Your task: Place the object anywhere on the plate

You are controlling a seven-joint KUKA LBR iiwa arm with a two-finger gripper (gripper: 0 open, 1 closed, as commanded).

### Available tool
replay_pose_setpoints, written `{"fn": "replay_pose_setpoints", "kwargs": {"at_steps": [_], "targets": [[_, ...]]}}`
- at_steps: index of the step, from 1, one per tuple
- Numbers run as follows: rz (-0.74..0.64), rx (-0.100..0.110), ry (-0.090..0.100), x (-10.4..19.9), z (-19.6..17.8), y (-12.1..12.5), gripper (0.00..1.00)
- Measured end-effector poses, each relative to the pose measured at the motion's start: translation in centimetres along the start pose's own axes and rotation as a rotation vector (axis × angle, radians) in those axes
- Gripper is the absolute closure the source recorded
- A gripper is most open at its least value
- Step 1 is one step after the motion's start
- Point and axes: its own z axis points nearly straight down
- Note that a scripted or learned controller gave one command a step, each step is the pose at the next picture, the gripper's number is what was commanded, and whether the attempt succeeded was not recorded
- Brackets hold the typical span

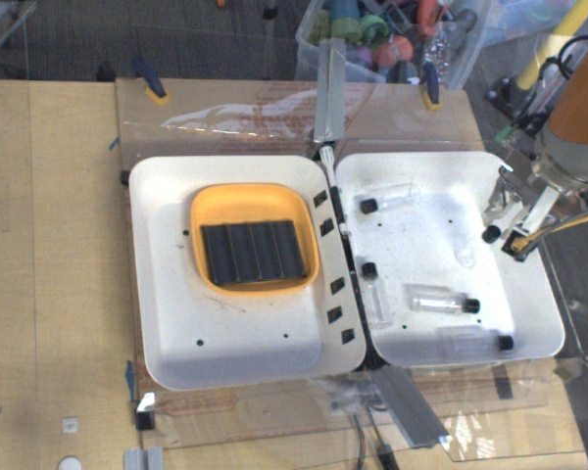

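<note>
**Acquiring a vial for transfer to the plate**

The candidate objects are clear vials with black caps, all lying in the right bin. One vial rests on its side near the front of the bin, cap pointing right. A second vial lies near the back left, a third lies along the bin's left wall, and a fourth sits at the front edge. The orange plate stands in the left bin and carries a dark ribbed block.

The hand hangs over the right rim of the right bin, with nothing visible between its fingers; whether they are spread or closed cannot be told at this angle.

The step in hand appears to be the approach to a vial. The front vial is probably the best target, since it lies apart from the walls. The fingers should close across its body, not along its axis, because a smooth cylinder is likely to roll or slip. On transfer, bare orange margin is narrow, so release on the block or rim should be low.
</note>
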Motion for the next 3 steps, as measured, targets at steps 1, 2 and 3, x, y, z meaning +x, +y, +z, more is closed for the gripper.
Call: {"fn": "replay_pose_setpoints", "kwargs": {"at_steps": [1, 2, 3], "targets": [[-0.292, -0.004, 0.002, 0.8, -4.0, 4.7, 1.0], [-0.483, -0.006, 0.001, 2.9, -4.9, 6.8, 1.0], [-0.682, -0.007, 0.001, 2.0, -10.6, 7.7, 1.0]]}}
